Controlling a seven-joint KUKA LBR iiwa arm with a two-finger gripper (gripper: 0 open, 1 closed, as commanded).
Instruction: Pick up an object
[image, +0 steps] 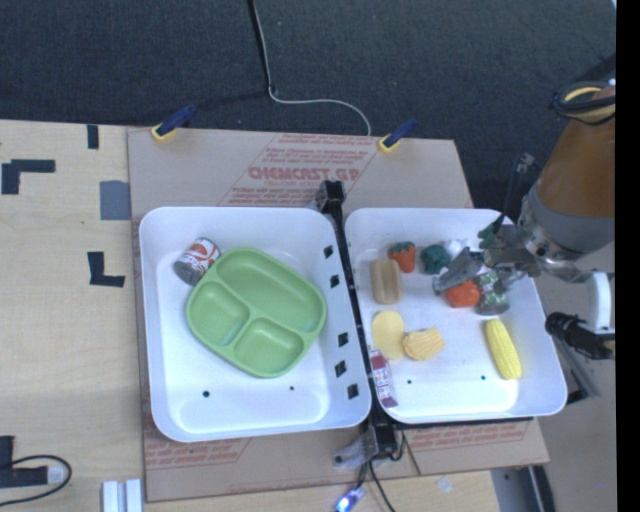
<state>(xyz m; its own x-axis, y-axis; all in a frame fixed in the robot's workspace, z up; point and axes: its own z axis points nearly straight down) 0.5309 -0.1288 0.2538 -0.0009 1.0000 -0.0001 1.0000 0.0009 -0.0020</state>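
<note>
Orange-red toy (462, 294) just below jaws (470, 272), right bin (530, 400), near corn (502, 348)

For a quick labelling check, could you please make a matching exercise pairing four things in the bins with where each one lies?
Things:
1. green divided plate
2. corn cob
3. small can
4. beige bread-like piece

Places:
A. left bin, upper left, beside the plate's edge
B. right bin, near its right wall, lower half
C. left bin, about the middle
D. right bin, upper left part, near the divider between the bins

Pairs: 1-C, 2-B, 3-A, 4-D
</note>
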